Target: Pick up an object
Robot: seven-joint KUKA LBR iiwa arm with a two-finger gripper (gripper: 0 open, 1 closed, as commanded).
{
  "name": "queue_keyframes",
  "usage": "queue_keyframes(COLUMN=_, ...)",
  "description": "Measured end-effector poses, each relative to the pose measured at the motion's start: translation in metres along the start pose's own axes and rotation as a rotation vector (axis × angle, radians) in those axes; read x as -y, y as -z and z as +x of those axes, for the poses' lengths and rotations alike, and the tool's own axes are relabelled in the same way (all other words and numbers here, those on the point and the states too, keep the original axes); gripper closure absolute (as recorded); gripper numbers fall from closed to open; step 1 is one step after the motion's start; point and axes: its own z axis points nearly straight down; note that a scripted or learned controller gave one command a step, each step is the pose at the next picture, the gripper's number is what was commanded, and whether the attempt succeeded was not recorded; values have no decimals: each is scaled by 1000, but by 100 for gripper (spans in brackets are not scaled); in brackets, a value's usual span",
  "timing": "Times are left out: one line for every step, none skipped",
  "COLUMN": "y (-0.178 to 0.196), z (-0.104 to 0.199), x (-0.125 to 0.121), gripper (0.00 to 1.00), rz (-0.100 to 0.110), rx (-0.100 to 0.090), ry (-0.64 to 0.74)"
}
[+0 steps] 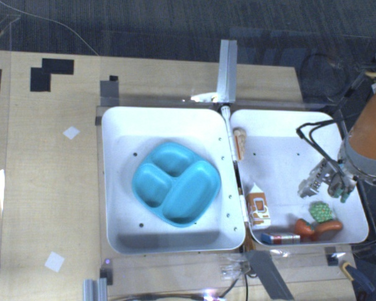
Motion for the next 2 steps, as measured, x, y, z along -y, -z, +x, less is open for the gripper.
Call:
queue_keyframes(y=0, z=0, x=0, gripper=0, rz=0, rx=0, ry=0)
queue_keyframes(y=104, z=-16, x=25, gripper=0, rz=3, rx=-2, ry=-43)
